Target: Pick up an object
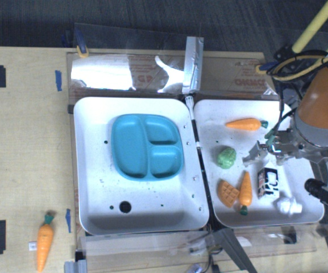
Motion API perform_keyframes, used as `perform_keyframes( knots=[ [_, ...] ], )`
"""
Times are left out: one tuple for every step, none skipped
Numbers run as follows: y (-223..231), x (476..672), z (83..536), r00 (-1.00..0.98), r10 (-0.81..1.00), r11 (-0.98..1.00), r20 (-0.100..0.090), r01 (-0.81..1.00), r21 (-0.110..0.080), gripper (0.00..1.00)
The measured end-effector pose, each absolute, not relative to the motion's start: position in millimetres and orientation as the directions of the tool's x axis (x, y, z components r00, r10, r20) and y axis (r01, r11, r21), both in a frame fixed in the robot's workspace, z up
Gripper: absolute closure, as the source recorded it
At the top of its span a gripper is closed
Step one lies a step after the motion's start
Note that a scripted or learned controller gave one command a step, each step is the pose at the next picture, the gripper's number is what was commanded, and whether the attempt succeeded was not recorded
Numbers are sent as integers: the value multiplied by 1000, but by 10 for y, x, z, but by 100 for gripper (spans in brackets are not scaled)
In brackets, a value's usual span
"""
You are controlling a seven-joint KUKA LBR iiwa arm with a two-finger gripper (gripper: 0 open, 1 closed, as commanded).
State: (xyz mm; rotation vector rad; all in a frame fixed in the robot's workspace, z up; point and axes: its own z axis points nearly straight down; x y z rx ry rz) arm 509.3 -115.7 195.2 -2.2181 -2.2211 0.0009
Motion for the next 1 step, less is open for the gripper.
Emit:
perform_keyframes(
  knots=[
    [-1242, 4935, 1128, -134, 991, 135, -16, 990, 33, 0]
  ],
)
